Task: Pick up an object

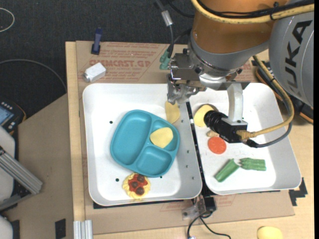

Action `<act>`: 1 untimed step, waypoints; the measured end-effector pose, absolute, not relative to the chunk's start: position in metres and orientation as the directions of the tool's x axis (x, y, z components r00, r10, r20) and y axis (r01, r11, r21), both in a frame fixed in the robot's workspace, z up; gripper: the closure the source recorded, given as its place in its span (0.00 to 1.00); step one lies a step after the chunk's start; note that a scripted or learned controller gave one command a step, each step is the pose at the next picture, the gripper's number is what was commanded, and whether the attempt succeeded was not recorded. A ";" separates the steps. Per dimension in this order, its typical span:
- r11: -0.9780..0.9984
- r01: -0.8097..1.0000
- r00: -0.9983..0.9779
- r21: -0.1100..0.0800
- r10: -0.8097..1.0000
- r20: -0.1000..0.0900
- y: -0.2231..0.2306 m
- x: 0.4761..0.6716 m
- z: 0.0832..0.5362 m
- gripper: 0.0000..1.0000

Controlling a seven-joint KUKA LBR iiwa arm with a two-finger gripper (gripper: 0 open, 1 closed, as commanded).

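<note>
**Gripper low at the bins' shared edge, a yellow piece right under it**

The gripper (175,94) hangs at the far end of the ridge where the two white bins meet; whether it is released or clenched cannot be told from this slanted view. Just below its tip, toward the near side, a pale yellow piece (172,112) lies in the left bin (99,133) against its right wall, long axis running roughly far-to-near. My judgement is that this piece is the likeliest target, since it sits almost directly under the tool and needs little sideways travel.

Further out, a blue divided plate (132,141) holds a yellow slice (162,137) in one compartment, and a small pizza toy (136,184) lies near the left bin's near edge. In the right bin (284,173) lie a yellow round (201,116), a red disc (217,145) and green vegetables (239,167).
</note>
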State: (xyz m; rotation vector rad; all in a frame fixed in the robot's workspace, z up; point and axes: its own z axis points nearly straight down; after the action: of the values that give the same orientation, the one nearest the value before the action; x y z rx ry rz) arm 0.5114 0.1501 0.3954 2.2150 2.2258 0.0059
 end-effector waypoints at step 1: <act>0.002 1.000 -0.002 0.006 1.000 0.001 0.148 0.511 0.406 1.00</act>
State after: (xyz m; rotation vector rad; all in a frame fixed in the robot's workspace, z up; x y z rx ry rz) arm 0.5111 0.1479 0.4062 2.2166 2.2215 0.0073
